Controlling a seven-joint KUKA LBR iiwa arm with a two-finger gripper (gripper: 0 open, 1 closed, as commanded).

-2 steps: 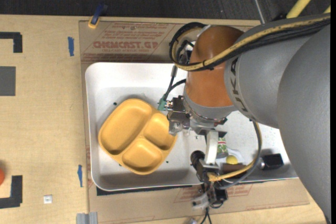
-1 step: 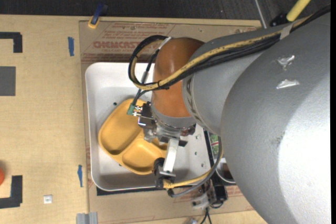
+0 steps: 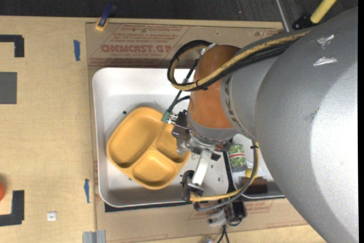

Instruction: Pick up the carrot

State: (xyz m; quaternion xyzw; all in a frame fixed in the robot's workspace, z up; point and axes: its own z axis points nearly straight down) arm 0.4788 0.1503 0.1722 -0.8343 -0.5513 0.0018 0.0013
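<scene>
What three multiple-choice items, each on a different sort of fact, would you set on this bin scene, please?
1. Where does the divided dish lie?
A. in the left part of the white bin
B. on the bench outside the bin
C. on top of the arm

2. What colour are the tape strips on the bench left of the bin?
A. red
B. blue
C. white

3. How does the dish sit?
A. upside down
B. standing on its edge
C. hollows facing up

Answers:
1 A, since the bin's white floor and rim surround it on the view's left.
2 B, as the short strips beside the bin's rim are blue.
3 C, because its scooped compartments are open to the camera.
</scene>
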